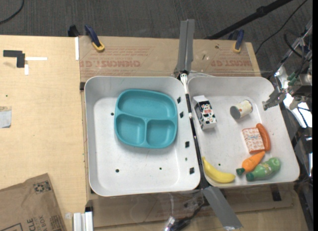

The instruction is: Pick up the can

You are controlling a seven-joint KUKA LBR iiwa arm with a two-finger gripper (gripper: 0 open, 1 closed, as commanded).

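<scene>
Can (242, 109): you have it lying on its side in the right bin (226, 143), toward the far half, its open or pale end facing your left. Nothing touches it.
Gripper (278, 97): you will find it at the right bin's far right rim, near the can but apart from it. Whether the claw is spread or pressed together cannot be told; the parts there are too small and tangled.
Carton (205, 113): small white box with dark print, lying near the right bin's left wall, to the left of the can.
Packet (252, 139): orange-and-white, flat on the floor of the bin, nearer you than the can.
Sausage (264, 136): orange-red, lying just beside the packet's right edge.
Carrot (251, 161): orange, close below the packet.
Green bottle (264, 169): on its side in the near right corner, touching the carrot.
Banana (217, 173): yellow, at the near left of the right bin.
Left bin (99, 170): holds one teal divided plate (146, 118), three compartments.
</scene>
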